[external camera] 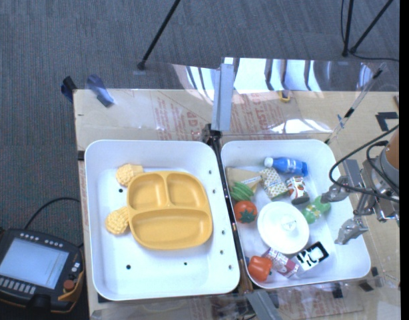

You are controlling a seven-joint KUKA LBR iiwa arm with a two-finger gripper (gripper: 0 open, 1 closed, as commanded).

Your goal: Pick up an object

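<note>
Nearest the camera, along the front rim of the right bin (354,272), lie an orange pepper (260,267), a small pink-and-white packet (282,262) and a black-and-white box (312,255), all crowded close to that front wall with little spare floor between them. Just behind them sits a white round lid (283,226), touching or nearly touching the packet and box. To its left a red tomato (245,211) rests near the bin's left wall, with a green vegetable (242,191) just beyond it. To the lid's right a green toy (316,211) lies beside a small red-and-white carton (298,189). Farther back are a patterned box (274,183) and a blue bottle (285,165) on its side, with bare white floor between the bottle and the rear rim.

The pincer (344,212) hangs over the right side of this bin, its two fingers spread wide apart with nothing between them: one tip near the green toy, the other over the open strip of floor along the right wall. That strip is the widest free space in the bin.

In the left bin (98,245), a yellow divided plate (170,209) fills the middle, with two yellow corn pieces (118,221) touching its left edge. Wide bare margins run along the front and left walls.

Beyond both bins the tabletop (151,115) shows a clear sheet and an upright grey post (222,99).
</note>
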